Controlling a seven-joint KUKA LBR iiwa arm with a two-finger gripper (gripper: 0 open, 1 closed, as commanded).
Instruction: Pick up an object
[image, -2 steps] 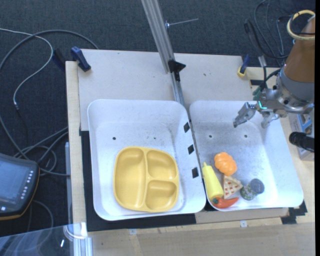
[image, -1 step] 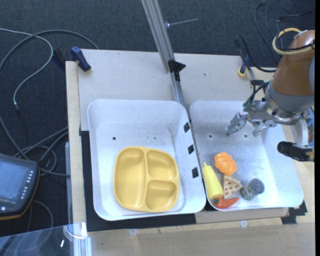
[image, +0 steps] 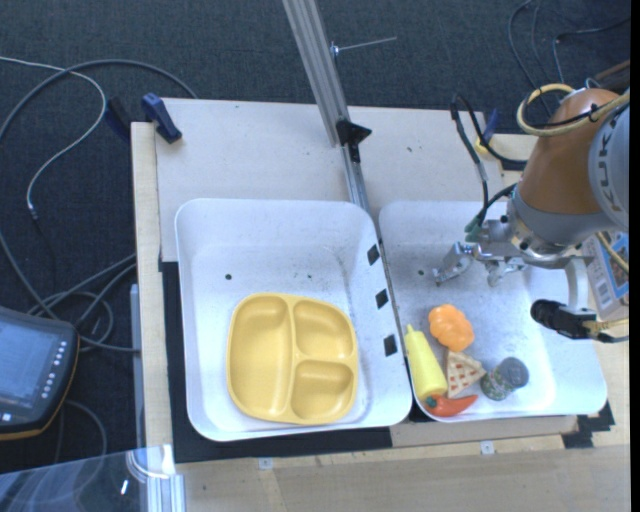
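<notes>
Gripper (image: 468, 268) of the grey and orange arm (image: 560, 170), reaching in from the right, poised over the far half of the right bin (image: 420, 225); its two metal fingers (image: 441, 270) stand spread apart with nothing between them, and the bin floor beneath them is bare. The candidate objects lie clustered at the near edge of the same bin, apart from the gripper: an orange toy (image: 451, 325) nearest to it; a yellow bottle (image: 425, 365) lying along the bin's left wall; a pizza-slice toy (image: 463, 375) just beside the bottle; a red piece (image: 455, 405), possibly a pepper, at the near rim and partly under the slice; and a grey rounded object (image: 505, 375) towards the near right corner, touching or almost touching the slice. The left bin (image: 260, 235) carries a yellow divided plate (image: 293, 357) resting flat in its near half. Both bins sit side by side on the pale bench (image: 250, 150).
</notes>
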